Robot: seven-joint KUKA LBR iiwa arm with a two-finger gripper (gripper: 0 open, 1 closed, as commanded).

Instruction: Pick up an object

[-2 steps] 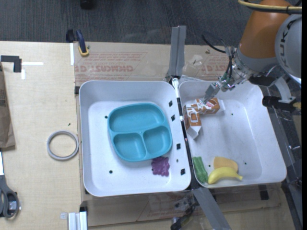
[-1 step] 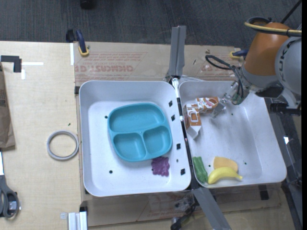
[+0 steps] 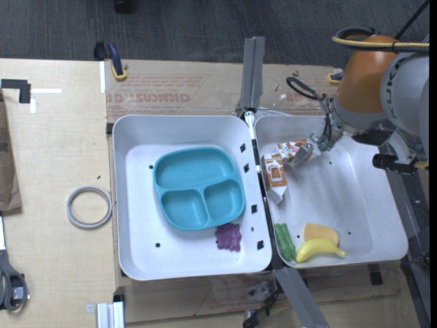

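Over on the far left of the bench lies a roll of tape [image 3: 89, 206], flat on the wood, and a pair of scissors [image 3: 11, 287] peeks in at the bottom corner. Moving in, the left bin [image 3: 130, 183] carries a blue divided plate [image 3: 199, 188] sitting square in the middle, with a purple bunch of grapes [image 3: 229, 236] tucked just beside its lower right edge. Across the divider now, into the right bin [image 3: 372, 210]: an orange-and-white carton [image 3: 278, 171] leans against the left wall, upper half of the bin, and that is where the action is. The gripper [image 3: 305, 153] is down at the carton's upper right end, touching it, but from this angle whether the pincer is spread or pinched on the carton is impossible to tell. Down in the near corner, a green pepper [image 3: 284, 242] lies along the left wall, and just beside it a banana [image 3: 319, 251] rests against a yellow wedge [image 3: 321, 233]. Far right, the grey arm with its orange band [image 3: 365, 77] hangs over the bin's back edge.
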